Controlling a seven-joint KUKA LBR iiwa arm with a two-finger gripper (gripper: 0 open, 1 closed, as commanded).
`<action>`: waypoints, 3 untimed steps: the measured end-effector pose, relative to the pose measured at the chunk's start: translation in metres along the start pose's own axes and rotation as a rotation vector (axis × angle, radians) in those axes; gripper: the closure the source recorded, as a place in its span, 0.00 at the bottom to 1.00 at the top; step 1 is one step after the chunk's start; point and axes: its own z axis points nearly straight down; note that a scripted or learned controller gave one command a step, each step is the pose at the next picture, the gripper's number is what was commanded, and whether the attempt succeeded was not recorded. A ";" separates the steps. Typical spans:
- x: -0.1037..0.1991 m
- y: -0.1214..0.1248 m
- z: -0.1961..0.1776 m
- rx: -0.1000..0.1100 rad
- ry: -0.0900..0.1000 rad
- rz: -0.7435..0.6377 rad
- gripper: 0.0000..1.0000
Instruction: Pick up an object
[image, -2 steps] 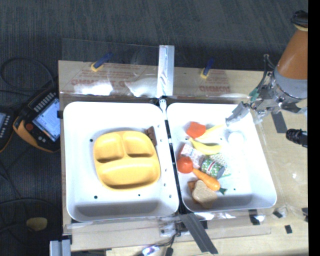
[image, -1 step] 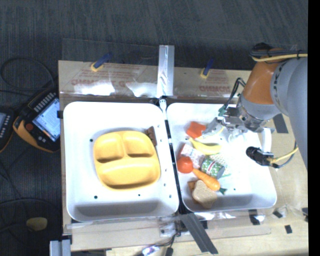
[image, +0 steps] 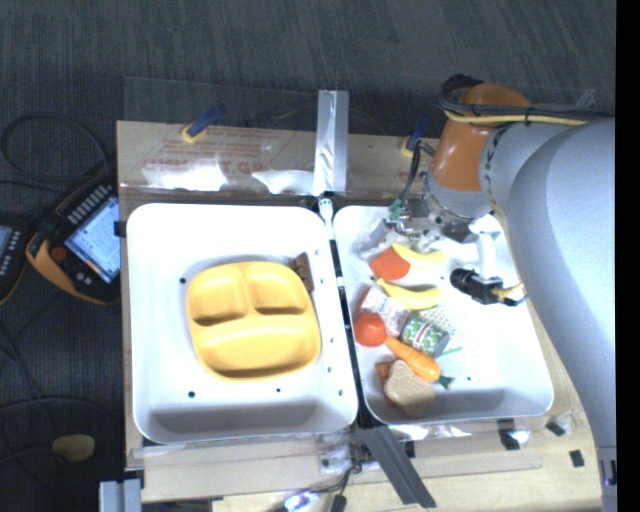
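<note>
Far left, off the bench: a handheld pendant (image: 85, 243) with a lit screen lies on the dark floor.

Left bin (image: 160, 400): one yellow divided tray (image: 255, 318) lies flat near the middle. A small brown piece (image: 301, 267) sits at the tray's far right corner, close to the bin's right wall.

Between the bins, at the far edge of the bench: a strip of silver tape (image: 332, 140).

Right bin (image: 500, 390): the items crowd its left half.
- A red tomato (image: 369, 329) lies by the left wall, with a small pale packet (image: 375, 300) just beyond it.
- An orange carrot (image: 415, 358) lies slantwise to the right of the tomato.
- A slice of bread (image: 408, 388) is nearest, touching the carrot.
- A green, white and red packet (image: 428, 332) lies just beyond the carrot.
- A yellow banana (image: 410, 293) lies crosswise farther back.
- A red-orange piece (image: 390, 264) lies just beyond the banana, beside a pale yellow item (image: 430, 260).

Gripper (image: 412, 232): at the far end of the right bin, directly over the red-orange piece and the pale yellow item. Whether it is spread or closed cannot be told from this view, so no grasp can be confirmed. The orange band (image: 465, 150) of the arm stands just beyond it.
</note>
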 end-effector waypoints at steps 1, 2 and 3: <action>-0.001 0.000 -0.008 0.003 -0.003 -0.001 1.00; 0.044 0.000 -0.092 0.017 0.001 0.336 1.00; 0.044 0.000 -0.092 0.017 -0.001 0.337 0.00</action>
